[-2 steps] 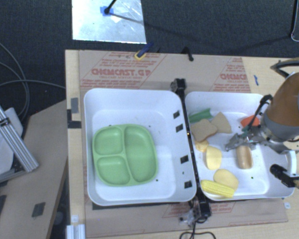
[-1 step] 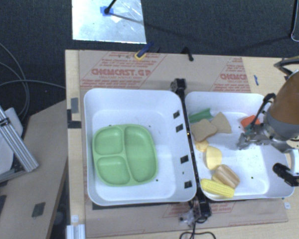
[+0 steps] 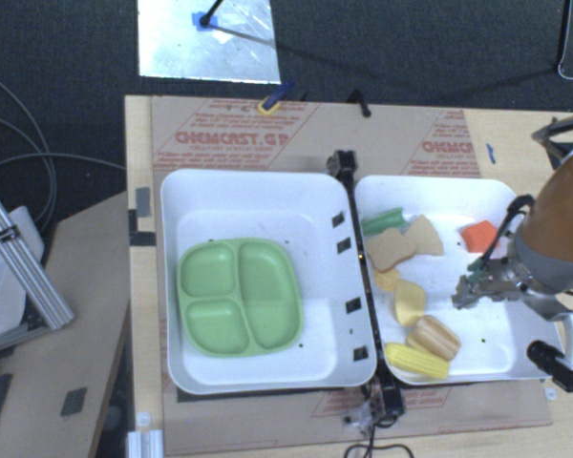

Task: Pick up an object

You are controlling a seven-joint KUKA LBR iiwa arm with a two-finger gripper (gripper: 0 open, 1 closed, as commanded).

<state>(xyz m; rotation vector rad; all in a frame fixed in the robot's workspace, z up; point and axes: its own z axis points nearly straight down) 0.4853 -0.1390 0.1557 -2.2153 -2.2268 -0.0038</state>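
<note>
The right bin [image 3: 439,191] holds several play-food pieces: a green stick [image 3: 383,220], two tan bread slices [image 3: 390,248] [image 3: 424,237], an orange wedge [image 3: 478,236], a yellow chunk [image 3: 410,301], a brown roll [image 3: 434,337] and a yellow corn cob [image 3: 415,361]. My gripper [image 3: 470,294] hangs low over the bin's right half, on bare floor to the right of the yellow chunk and below the orange wedge. Nothing shows between its tips.
The left bin [image 3: 258,184] carries a green divided plate [image 3: 239,296]. A black divider strip [image 3: 355,265] runs between the bins. The arm's orange band [image 3: 565,219] and grey wrist cover the right bin's right edge. Cardboard lies under both bins.
</note>
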